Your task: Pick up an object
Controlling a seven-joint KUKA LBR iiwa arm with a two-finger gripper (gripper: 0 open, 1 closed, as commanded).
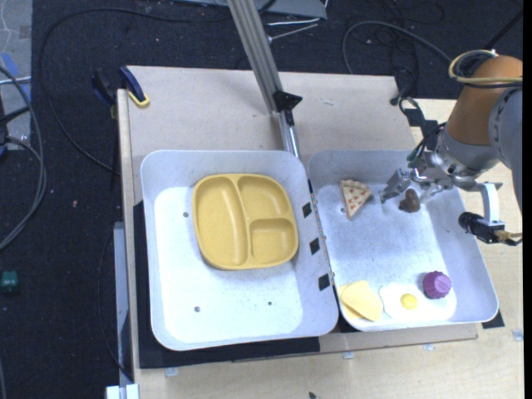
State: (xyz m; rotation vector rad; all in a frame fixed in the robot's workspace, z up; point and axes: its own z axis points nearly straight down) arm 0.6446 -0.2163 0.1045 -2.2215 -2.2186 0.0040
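My gripper (409, 191) is over the far part of the right bin (465, 256), reaching in from the right. A small dark brown object (411, 202) sits right at its tip, and I cannot make out whether it is gripped or lying on the bin floor. To the left of the gripper lies a pizza slice (354, 196). Along the bin's near edge are a yellow cheese wedge (361, 300), a fried egg (406, 301) and a small purple object (436, 285).
The left bin (166, 248) holds a yellow divided plate (246, 220). A slanted metal pole (259, 48) runs down from the top to the gap between the bins. Black clips (316, 243) sit along the divider.
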